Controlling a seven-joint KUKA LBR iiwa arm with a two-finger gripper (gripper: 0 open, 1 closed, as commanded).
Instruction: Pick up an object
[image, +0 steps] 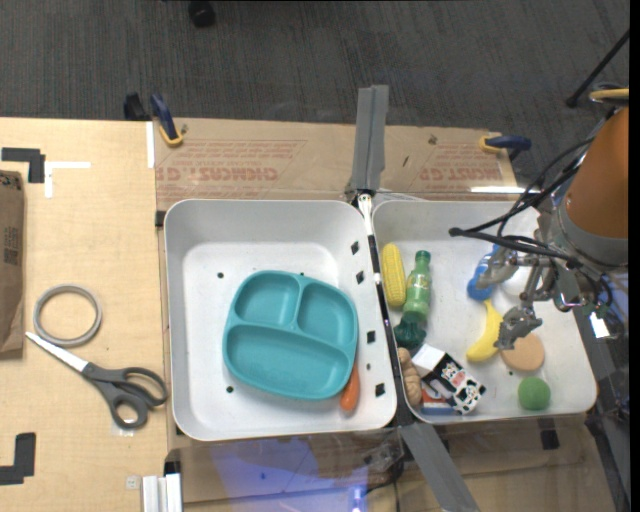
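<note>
The two-finger gripper (517, 322) hangs with fingers parted, nothing between them, over the curved yellow plastic banana (487, 333) (long axis roughly upright in view), just left.

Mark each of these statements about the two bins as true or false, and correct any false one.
1. A teal divided plate lies in the left bin. True.
2. The corn cob is in the left bin. False: it lies in the right bin, near the divider.
3. The scissors lie on the bench outside both bins. True.
4. The green ball rests on the teal plate. False: it sits in the right bin's near corner.
5. The banana is in the same bin as the green bottle. True.
</note>
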